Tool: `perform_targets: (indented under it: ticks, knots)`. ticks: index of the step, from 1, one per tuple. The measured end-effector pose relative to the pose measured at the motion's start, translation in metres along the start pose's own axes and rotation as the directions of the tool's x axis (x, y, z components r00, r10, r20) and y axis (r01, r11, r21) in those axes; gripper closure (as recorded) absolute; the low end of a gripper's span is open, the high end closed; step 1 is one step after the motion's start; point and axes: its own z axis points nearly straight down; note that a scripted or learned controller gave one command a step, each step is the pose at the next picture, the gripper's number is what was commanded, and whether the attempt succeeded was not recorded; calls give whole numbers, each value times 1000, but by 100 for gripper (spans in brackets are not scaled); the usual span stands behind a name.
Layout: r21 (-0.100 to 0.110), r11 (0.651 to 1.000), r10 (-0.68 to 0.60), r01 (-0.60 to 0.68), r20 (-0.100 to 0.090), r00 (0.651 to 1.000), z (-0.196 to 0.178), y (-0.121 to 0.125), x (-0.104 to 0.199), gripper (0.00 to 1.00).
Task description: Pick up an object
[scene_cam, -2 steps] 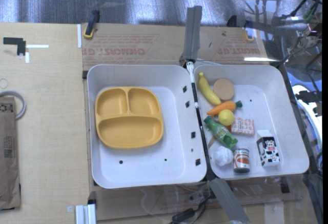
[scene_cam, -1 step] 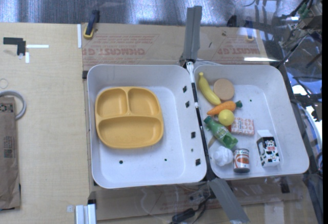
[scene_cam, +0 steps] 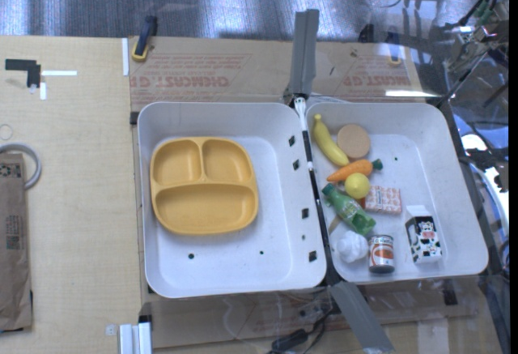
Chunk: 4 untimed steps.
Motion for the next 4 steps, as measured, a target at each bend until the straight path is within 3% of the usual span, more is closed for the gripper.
perform_targets:
  ticks: [4]
  knots:
    - [0,1000,-6,6,10,1000,-34,4,-1,100]
